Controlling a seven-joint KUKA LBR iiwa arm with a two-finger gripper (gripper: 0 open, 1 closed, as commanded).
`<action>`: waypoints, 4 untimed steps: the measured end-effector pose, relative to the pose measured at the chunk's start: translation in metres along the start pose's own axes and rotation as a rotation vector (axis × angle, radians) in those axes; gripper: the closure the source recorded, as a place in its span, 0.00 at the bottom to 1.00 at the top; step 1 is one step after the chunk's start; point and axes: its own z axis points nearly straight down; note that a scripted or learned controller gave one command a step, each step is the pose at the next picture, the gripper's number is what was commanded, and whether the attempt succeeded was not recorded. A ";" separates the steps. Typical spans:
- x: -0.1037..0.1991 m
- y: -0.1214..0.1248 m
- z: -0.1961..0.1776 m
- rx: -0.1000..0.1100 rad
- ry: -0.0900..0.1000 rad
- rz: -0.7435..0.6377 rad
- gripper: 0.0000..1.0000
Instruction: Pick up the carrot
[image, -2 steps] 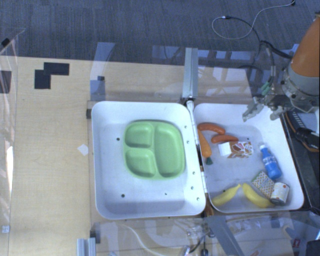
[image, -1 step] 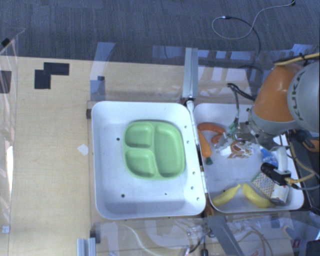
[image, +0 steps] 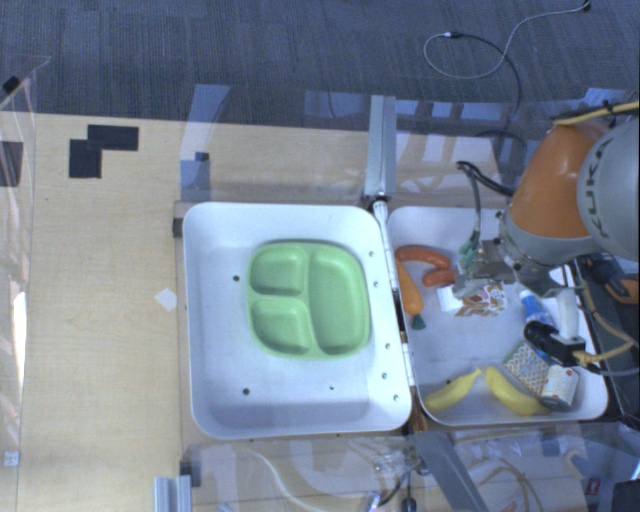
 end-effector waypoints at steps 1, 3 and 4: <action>-0.067 0.033 -0.060 0.001 0.000 -0.141 1.00; -0.110 -0.041 -0.064 0.000 -0.001 0.082 1.00; -0.106 -0.094 -0.105 -0.001 -0.001 -0.390 1.00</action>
